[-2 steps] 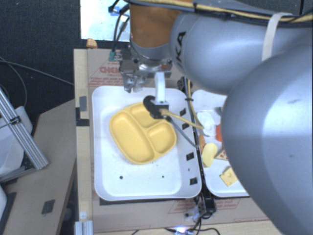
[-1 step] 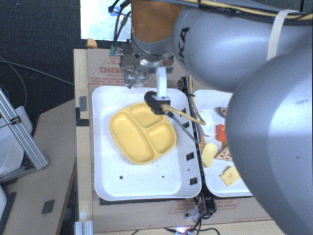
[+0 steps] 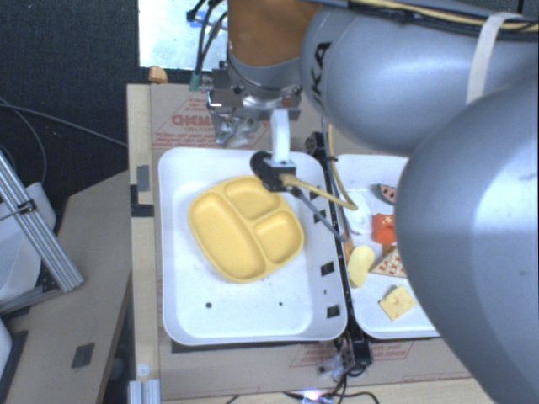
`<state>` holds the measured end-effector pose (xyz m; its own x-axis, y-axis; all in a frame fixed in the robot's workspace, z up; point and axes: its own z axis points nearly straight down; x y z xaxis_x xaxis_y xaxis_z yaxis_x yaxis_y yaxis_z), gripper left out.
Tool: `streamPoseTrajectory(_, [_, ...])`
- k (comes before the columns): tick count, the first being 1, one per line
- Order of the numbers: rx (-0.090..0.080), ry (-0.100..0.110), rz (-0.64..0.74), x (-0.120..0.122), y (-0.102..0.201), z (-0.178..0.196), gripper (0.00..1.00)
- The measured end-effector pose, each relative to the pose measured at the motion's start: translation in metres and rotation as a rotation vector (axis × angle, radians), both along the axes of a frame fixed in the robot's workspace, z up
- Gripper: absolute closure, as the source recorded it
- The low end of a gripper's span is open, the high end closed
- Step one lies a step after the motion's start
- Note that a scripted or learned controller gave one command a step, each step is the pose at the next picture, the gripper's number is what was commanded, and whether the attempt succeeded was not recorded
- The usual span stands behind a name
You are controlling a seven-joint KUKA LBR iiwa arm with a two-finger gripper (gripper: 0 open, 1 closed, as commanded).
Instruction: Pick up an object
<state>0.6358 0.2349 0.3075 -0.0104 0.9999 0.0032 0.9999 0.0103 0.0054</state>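
Over the far rim of the white bin (image 3: 244, 314) we find the gripper (image 3: 232, 130), closure indeterminable; yellow tray (image 3: 246, 228) ungrasped, pick outstanding.

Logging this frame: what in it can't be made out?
1. The right bin, camera view: most of it is hidden under the grey arm.
2. The red-and-white piece and the orange piece beside it, camera view: partly covered by the arm, too small to identify.
3. The tool, camera view: small and blurred; whether it holds anything is unreadable.
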Motion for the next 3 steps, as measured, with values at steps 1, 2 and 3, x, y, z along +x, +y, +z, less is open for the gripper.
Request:
streamPoseTrajectory(1, [-0.001, 0.005, -0.003, -0.066, 0.0, 0.03, 1.0])
streamPoseTrajectory(2, [-0.002, 0.007, -0.011, -0.139, -0.038, 0.048, 1.0])
streamPoseTrajectory(3, [-0.004, 0.01, -0.005, -0.124, 0.001, -0.032, 1.0])
